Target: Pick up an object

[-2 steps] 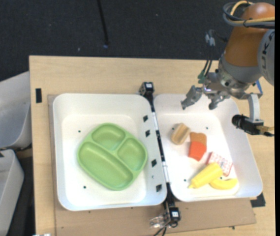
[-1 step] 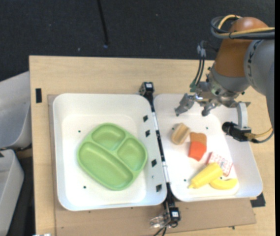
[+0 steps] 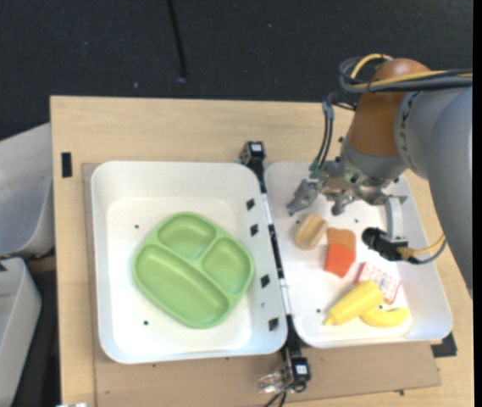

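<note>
At the near edge of the right bin [image 3: 431, 325], a yellow banana-shaped toy [image 3: 366, 305] is being seen lying beside a small red-and-white patterned packet [image 3: 382, 280], the two touching or nearly so. Just beyond them, an orange block [image 3: 340, 252] is resting near the bin's middle. Further in, a tan cylinder [image 3: 310, 230] is lying with its long axis tilted, running from lower left to upper right.

The hand [image 3: 325, 195] is being held directly above and just beyond the tan cylinder, with its two fingers [image 3: 301, 197] spread apart and nothing being gripped between them. The cylinder is judged the nearest candidate: it lies just toward the camera from the hand, slightly left of the point midway between the fingertips. The coming move is therefore judged to turn on a short descent, with the fingers being set across the cylinder's short axis.

To the left, a green divided plate [image 3: 192, 268] is lying in the left bin [image 3: 105, 329]. Both bins are being carried by the wooden surface [image 3: 181, 125].
</note>
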You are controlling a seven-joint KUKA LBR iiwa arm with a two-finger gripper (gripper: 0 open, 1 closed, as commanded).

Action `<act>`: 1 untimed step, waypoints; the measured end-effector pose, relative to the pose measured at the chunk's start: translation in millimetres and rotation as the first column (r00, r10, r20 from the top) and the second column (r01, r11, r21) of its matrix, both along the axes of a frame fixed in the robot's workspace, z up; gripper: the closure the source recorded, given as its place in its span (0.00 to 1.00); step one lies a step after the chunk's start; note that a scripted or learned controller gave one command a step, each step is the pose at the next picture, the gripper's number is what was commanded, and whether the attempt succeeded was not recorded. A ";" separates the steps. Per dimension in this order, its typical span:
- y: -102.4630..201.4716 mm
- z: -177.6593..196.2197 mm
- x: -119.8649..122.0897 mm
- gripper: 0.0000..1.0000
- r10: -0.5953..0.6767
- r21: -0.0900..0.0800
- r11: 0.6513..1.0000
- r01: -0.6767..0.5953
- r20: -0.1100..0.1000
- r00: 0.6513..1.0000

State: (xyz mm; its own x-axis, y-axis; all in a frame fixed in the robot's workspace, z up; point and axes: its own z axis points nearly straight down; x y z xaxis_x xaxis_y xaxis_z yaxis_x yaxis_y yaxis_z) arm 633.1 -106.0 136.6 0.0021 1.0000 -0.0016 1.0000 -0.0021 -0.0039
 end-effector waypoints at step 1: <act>-1.5 -37.8 -0.5 0.00 -0.003 -0.001 1.000 0.003 0.001 1.000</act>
State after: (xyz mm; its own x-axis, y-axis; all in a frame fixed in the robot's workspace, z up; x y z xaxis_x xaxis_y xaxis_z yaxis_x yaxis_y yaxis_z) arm 632.6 -107.5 98.8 0.0048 1.0000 -0.0021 1.0000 -0.0048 -0.0028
